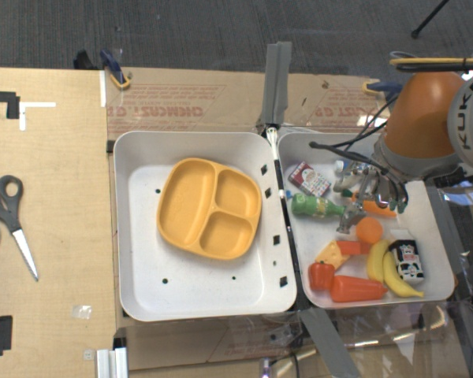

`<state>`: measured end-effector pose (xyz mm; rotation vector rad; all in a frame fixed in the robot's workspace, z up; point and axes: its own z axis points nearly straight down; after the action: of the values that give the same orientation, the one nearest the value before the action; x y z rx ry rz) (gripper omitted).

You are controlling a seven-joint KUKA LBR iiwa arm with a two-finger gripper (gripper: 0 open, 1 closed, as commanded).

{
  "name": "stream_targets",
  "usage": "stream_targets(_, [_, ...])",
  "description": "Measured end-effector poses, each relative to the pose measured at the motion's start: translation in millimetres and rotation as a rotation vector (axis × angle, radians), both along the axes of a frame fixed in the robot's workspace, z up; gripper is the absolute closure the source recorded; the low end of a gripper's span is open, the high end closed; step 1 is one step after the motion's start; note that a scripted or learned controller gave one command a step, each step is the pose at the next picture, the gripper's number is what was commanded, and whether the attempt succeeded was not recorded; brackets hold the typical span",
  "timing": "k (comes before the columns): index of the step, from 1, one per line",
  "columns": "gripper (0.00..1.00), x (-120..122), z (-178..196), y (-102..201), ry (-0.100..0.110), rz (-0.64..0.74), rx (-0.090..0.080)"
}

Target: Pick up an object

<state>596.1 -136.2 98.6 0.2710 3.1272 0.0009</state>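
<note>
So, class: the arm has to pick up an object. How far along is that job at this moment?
Done: the tool is down in the right bin, among the green bottle, orange ball and bananas. In hand: nothing visibly gripped. Left: grasp one item and lift it.

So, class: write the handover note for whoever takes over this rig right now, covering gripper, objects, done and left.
Gripper: low in the right bin, fingers unclear, nothing seen held.
Objects: green bottle, orange, bananas, carrot and red-white packet lie in the right bin; yellow divided plate sits in the left bin.
Done: no pick.
Left: grasp and lift one object.
</note>
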Motion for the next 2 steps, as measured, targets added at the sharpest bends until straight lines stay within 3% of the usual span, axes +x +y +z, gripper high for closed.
stream_targets(1, [0.0,-55.5,-6.5,3.7,0.001,-0.112,0.0])
stream_targets(2, [1.0,-54.2,3.0,3.9,-0.002,-0.109,-0.001])
